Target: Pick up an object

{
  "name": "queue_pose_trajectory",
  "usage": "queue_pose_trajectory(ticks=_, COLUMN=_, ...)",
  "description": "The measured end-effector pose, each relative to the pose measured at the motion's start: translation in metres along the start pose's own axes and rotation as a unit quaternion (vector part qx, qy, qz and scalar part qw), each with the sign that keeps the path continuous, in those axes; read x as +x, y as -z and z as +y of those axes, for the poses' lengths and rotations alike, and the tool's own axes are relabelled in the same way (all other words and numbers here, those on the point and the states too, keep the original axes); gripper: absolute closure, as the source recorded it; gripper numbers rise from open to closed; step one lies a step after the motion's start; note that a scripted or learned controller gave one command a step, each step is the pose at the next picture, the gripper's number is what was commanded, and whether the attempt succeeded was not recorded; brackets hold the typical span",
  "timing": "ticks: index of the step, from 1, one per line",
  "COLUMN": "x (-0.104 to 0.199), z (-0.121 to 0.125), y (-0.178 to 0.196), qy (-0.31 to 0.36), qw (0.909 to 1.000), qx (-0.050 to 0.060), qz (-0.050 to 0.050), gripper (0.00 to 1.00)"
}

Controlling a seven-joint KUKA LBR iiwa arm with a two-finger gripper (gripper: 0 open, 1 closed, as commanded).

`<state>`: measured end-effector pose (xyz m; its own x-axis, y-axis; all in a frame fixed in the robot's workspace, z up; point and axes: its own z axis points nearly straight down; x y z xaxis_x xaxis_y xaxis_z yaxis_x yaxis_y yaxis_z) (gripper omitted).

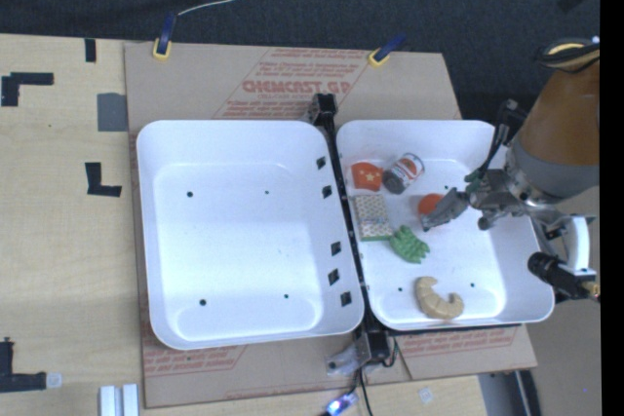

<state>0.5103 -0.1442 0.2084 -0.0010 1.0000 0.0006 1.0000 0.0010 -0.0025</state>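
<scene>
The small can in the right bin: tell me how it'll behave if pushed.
The can lies on its side, so it would probably roll. It looks small, likely light. Touching the orange piece, it may nudge that along.

Two shallow white bins are seen side by side. In the right white bin [487, 278], a red-orange block [367, 175], a small can [404, 170], a green toy [410, 245] and a tan croissant-shaped piece [438, 298] are placed. The gripper [436, 214] is positioned beside a small red ball [430, 204].

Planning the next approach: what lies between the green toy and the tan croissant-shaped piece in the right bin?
In the camera view, bare white bin floor separates the green toy from the tan croissant-shaped piece; nothing lies between them.
</scene>
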Motion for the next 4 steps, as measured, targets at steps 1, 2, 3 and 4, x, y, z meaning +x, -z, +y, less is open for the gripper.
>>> queue_pose_trajectory(ticks=1, x=0.008, z=-0.004, y=-0.114, qy=0.000, qw=1.0000, qx=0.006, qz=0.002, gripper=0.00)
queue_pose_trajectory(ticks=2, x=0.007, z=-0.001, y=-0.098, qy=0.000, qw=1.0000, qx=0.001, qz=0.001, gripper=1.00)
queue_pose_trajectory(ticks=3, x=0.081, z=0.053, y=-0.003, qy=0.005, qw=1.0000, qx=-0.007, qz=0.001, gripper=1.00)
queue_pose_trajectory(ticks=4, x=0.137, z=0.045, y=0.072, qy=0.004, qw=1.0000, qx=-0.005, qz=0.001, gripper=1.00)
